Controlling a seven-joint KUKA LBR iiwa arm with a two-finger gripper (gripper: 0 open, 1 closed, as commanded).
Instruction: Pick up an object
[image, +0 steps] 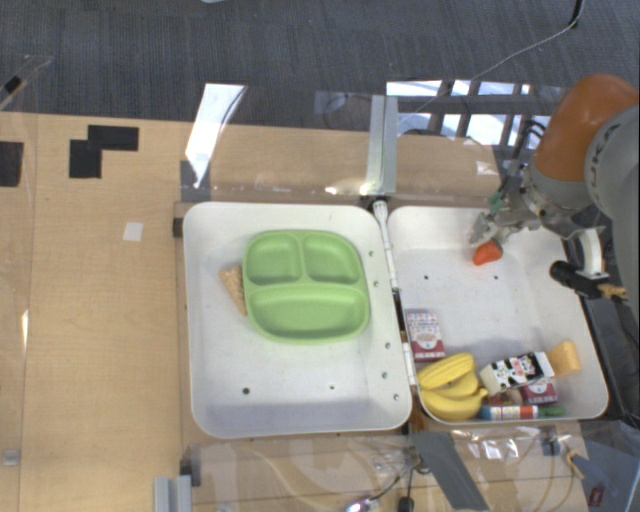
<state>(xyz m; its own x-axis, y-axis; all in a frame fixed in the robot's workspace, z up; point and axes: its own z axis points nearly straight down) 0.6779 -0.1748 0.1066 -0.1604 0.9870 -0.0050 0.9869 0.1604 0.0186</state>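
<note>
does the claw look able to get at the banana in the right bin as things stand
Probably yes: the banana lies uncovered at the right bin's near edge, open from above, though a small carton and other packets crowd its sides. The claw sits across the bin.

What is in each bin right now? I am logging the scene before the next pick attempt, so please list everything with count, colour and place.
Shallow white plastic bins: two, white, side by side on the bench.
Green three-compartment plastic tray: one, green, middle of the left bin.
Tan waffle-textured piece: one, tan, left bin, against the tray's left edge.
Small orange-red object: one, orange-red, upper part of the right bin, just below the tool.
Small red-and-white carton: one, right bin, near the divider.
Yellow toy bananas: one bunch, yellow, right bin's lower edge.
Black-and-white patterned box: one, right of the bananas.
Small orange block: one, right bin's lower right.
Grey arm with orange band: one, reaching in from the right.
Tool: one, grey, over the right bin's upper part.
</note>
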